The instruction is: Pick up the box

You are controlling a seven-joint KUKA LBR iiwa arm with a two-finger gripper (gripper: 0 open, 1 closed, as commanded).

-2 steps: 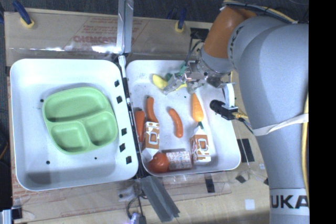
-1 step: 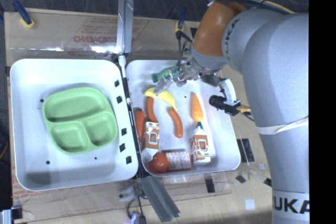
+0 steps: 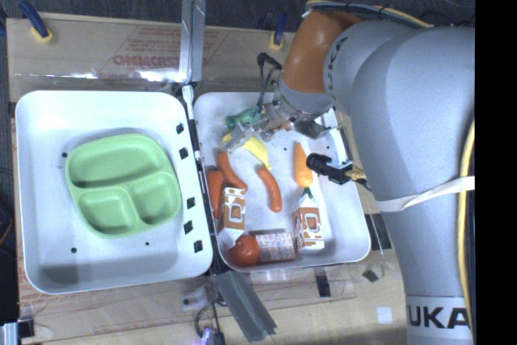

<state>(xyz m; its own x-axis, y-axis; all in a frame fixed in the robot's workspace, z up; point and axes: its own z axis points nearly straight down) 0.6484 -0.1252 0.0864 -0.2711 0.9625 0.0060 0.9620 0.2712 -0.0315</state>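
Note:
Two small orange-and-white boxes lie in the right bin [image 3: 351,234]: one [image 3: 233,208] by its left wall, the other [image 3: 311,227] near the front right corner. A longer brown-labelled box [image 3: 275,246] lies along the front wall between them. My gripper [image 3: 262,122] hangs low over the back of this bin, above a small green thing [image 3: 240,121] and a yellow piece [image 3: 255,149]. It is well behind all the boxes and touches none of them. The wrist hides its tips.
Orange sausage-like pieces [image 3: 270,187] [image 3: 228,168] [image 3: 301,162] lie mid-bin, and a red tomato [image 3: 245,252] sits at the front left. The left bin [image 3: 32,254] holds a green divided tray [image 3: 121,182]. The arm covers the right side.

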